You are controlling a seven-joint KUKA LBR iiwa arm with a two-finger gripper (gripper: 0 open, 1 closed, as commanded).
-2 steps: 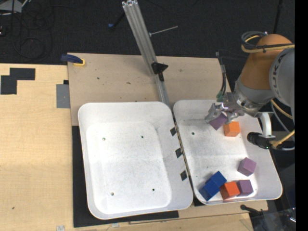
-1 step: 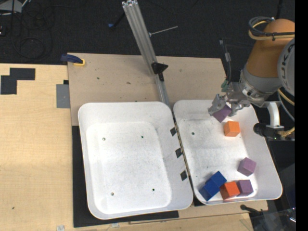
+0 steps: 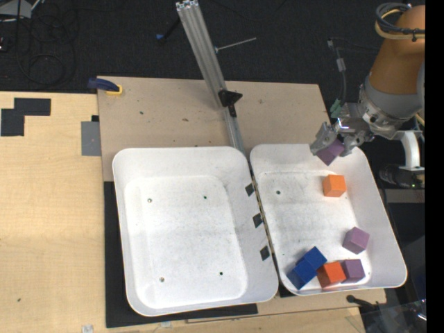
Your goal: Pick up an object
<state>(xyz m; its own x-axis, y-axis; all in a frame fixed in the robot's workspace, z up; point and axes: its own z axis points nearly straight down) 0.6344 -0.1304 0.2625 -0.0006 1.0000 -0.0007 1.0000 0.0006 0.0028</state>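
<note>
My gripper (image 3: 334,141) hangs over the far right corner of the right bin (image 3: 386,217), shut on a purple block (image 3: 331,152) that sits tilted between its fingers, above the bin floor. Below it in the same bin lies an orange cube (image 3: 334,185). Further toward the front sits a purple cube (image 3: 356,239). At the near edge a blue block (image 3: 307,266), an orange block (image 3: 331,273) and a small purple block (image 3: 353,269) are clustered together.
The left bin (image 3: 122,164) stands beside the right one, with black clips (image 3: 257,219) along the shared rim. A slanted aluminium bar (image 3: 207,61) rises behind the bins. A blue clamp (image 3: 104,84) lies at the board's far left corner.
</note>
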